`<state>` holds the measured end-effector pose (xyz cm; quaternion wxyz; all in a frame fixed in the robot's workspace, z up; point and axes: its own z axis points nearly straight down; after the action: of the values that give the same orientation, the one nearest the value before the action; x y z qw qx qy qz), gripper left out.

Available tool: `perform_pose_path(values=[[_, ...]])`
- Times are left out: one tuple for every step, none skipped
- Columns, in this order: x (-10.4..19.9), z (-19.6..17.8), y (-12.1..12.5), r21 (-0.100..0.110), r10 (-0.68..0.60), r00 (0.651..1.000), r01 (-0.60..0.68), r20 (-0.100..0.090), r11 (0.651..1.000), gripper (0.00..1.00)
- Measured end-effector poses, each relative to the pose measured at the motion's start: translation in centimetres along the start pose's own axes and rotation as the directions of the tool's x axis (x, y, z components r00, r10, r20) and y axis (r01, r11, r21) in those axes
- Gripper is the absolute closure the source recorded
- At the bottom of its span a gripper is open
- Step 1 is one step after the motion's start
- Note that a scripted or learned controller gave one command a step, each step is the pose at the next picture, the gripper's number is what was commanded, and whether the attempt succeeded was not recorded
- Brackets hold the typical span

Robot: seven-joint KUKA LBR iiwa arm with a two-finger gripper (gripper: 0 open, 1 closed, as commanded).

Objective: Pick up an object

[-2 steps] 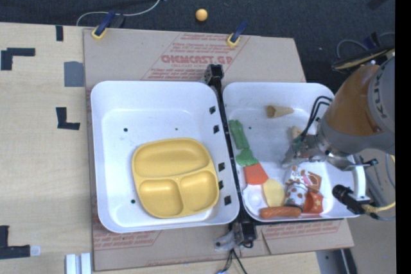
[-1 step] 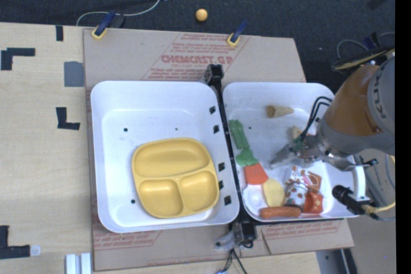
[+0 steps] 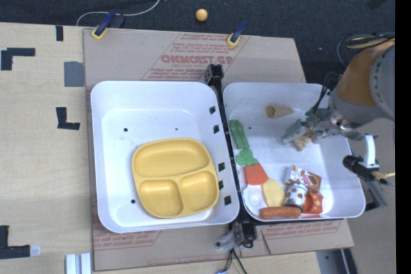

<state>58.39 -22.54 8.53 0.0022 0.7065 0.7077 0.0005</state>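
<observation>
The camera view shows 2 shallow white plastic bins side by side on the cardboard-covered surface (image 3: 270, 54). The left bin (image 3: 109, 106) holds 1 smooth yellow plastic plate with 3 compartments (image 3: 174, 176). The right bin (image 3: 340, 202) holds several small toys: 1 green leafy carrot (image 3: 247, 160), 1 pale yellow piece (image 3: 273, 192), 1 red sausage (image 3: 280, 212), 1 crinkled red-and-white packet (image 3: 302, 188), 1 tan wedge (image 3: 279, 111). The arm's pincer (image 3: 302, 135) touches a small tan lump (image 3: 300, 143) mid-bin; its grip state I cannot tell.
</observation>
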Motion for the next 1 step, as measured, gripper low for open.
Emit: perform_pose_path(values=[[0.16, -1.16, -0.10, -0.003, -0.001, 1.000, 0.001, 0.002, 1.000, 1.00]])
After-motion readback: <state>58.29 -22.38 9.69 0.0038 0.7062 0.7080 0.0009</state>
